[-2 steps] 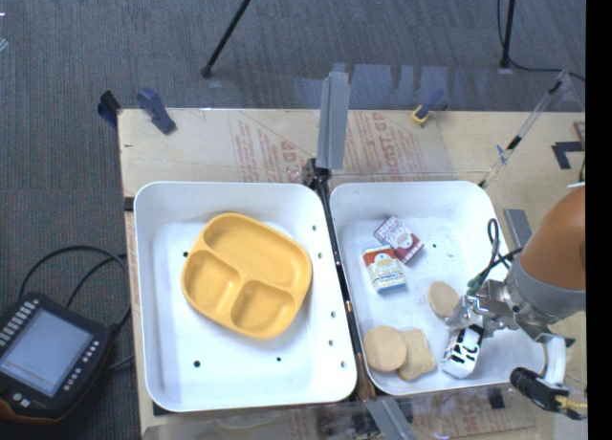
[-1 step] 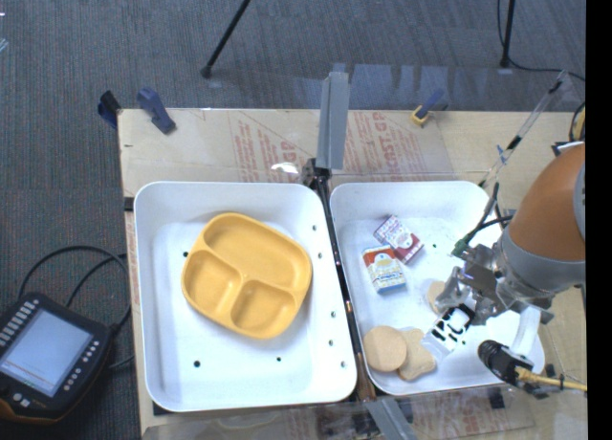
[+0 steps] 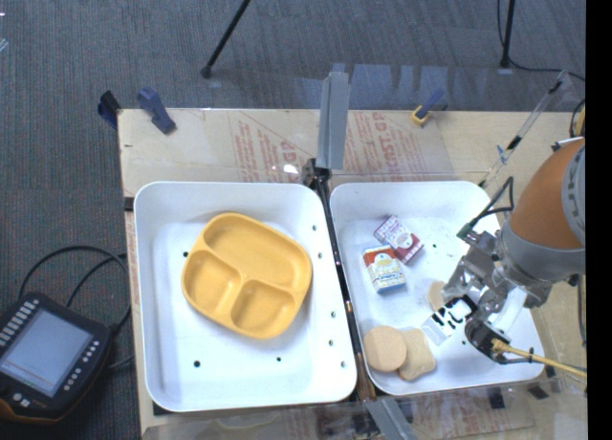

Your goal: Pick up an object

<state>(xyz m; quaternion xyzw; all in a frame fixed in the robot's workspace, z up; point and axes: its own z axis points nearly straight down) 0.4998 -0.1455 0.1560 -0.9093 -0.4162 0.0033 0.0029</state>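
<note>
The bench (image 3: 239,146) stood on grey carpet and carried two shallow white bins side by side, with clamps at its far edge. The left bin (image 3: 153,237) held a yellow plate (image 3: 247,274) with three compartments, lying flat and turned slightly, near the bin's middle. The right bin (image 3: 449,201) held the smaller things. The arm (image 3: 550,228), grey with an orange band, reached in from the right and bent down over the right bin's near right corner.

The end effector (image 3: 457,312) hung low over the right bin's floor, just right of the biscuits; whether it was open or closed could not be told, and nothing could be seen held in it. A thin yellowish rod ran off to the right from near the wrist.

Two round tan biscuits (image 3: 399,350) lay touching each other at the right bin's near edge, left of the end effector. A small white carton (image 3: 383,269) with a red and orange label lay near the bin's middle left. Just beyond it, touching or nearly so, lay a small red and white packet (image 3: 398,237), tilted.

A handheld pendant (image 3: 43,357) with a grey screen lay on the carpet at the lower left, its black cable looping toward the bench.
</note>
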